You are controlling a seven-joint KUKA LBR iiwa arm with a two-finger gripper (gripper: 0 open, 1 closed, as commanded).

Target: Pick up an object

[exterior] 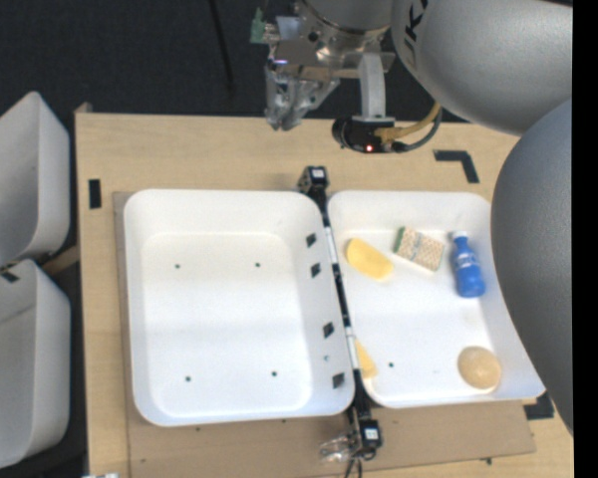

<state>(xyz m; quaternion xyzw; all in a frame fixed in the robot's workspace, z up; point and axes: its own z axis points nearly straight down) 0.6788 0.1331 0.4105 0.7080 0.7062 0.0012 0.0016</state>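
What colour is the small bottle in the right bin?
Blue, with a white cap; the bottle shows clearly in the camera view.

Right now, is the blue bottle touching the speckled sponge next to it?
Apart. The camera view shows a strip of white bin floor between the blue bottle and the speckled sponge.

1. the grey arm [478, 38] bears large dark letters near the wrist; only a "k" and part of the next letter can be read.
2. the packet [421, 248] and the blue bottle [466, 266] carry print too small to read.
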